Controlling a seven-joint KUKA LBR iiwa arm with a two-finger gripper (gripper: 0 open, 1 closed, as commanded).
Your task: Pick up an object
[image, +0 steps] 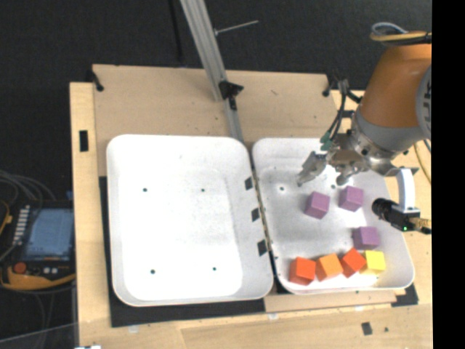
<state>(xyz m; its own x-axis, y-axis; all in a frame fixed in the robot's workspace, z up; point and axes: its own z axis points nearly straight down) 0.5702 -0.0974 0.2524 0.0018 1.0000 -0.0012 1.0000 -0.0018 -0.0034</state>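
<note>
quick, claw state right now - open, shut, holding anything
claw: open, holding nothing; fingers spread above the right bin, just up from the two nearest purple cubes.

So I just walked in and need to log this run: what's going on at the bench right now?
The grey and orange arm reaches in over the right bin, its gripper hanging open above the bin's upper part with nothing between its fingers. Just below it lie two purple blocks, with a third further down. Along the bottom wall sit three orange blocks and a yellow block. Nothing is picked up yet.
</note>
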